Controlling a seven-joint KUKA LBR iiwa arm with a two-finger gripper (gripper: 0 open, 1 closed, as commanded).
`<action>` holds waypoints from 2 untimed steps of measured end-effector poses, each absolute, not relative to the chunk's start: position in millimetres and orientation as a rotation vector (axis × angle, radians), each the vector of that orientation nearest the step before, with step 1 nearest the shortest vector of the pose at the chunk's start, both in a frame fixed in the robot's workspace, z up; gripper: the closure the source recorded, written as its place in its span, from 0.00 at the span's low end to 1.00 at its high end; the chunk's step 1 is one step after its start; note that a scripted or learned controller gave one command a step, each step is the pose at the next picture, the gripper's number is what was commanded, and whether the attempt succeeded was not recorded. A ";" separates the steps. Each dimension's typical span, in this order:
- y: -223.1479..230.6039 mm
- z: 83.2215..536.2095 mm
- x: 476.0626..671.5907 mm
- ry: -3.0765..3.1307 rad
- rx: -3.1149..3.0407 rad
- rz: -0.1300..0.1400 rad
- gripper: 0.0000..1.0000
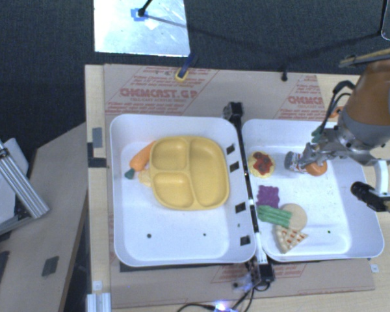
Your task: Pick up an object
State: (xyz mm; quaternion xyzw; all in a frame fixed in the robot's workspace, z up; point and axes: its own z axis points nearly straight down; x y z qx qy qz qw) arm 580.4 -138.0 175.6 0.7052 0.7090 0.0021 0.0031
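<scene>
My pincer (303, 163) is down in the right bin (364, 239), far side, sitting right on a small orange toy (317, 168) that pokes out from under it on the right. Honestly I can't tell how wide it's set or whether it actually has that orange thing; the metal bits blur together from up here.

What could bite me: if I'm only catching the rounded edge of it, it'll probably squirt sideways or drop the second I lift. The red-and-yellow toy food piece (262, 164) sits near on the left, so a sloppy move could nudge that too. The purple toy (268, 194), the green piece (273, 214) and the tan wedge (290, 238) are nearer the front, well apart, so no worry there.

The left bin (127, 239) has a yellow divided plate (185, 173) with a toy carrot (142, 155) tucked against its left edge.

Writing: the cardboard sheet (201, 86) under the bins has red print that looks like "CHEMCAST GP", repeated at the far right but partly hidden there. Not fully sure of the letters.
</scene>
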 end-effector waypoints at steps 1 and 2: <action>-138.1 228.1 582.3 2.223 2.211 0.007 1.00; -86.1 236.1 572.2 2.232 2.211 0.005 1.00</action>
